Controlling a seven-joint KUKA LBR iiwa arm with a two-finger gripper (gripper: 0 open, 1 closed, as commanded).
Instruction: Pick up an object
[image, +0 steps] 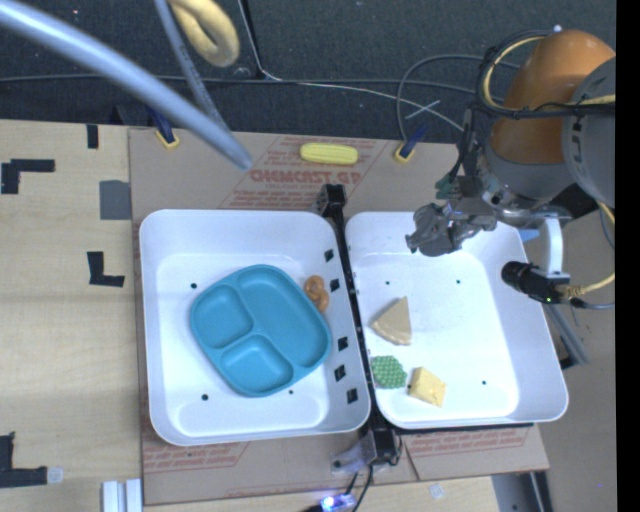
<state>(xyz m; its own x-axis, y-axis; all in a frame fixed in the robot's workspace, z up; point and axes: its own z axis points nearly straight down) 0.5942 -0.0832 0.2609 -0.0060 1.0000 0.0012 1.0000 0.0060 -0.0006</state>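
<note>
Objects lie at the near left of the right bin (520, 400): a tan wedge (394, 322), a green piece (388, 372), a yellow block (427, 386). The gripper (437, 238) hovers over the bin's far edge, holding nothing; its opening I cannot tell.

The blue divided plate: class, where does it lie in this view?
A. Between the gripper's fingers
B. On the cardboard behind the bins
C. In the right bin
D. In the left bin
D: the blue divided plate lies flat on the floor of the left bin, with a small brown object beside its right edge, while the gripper is over the right bin.
</note>
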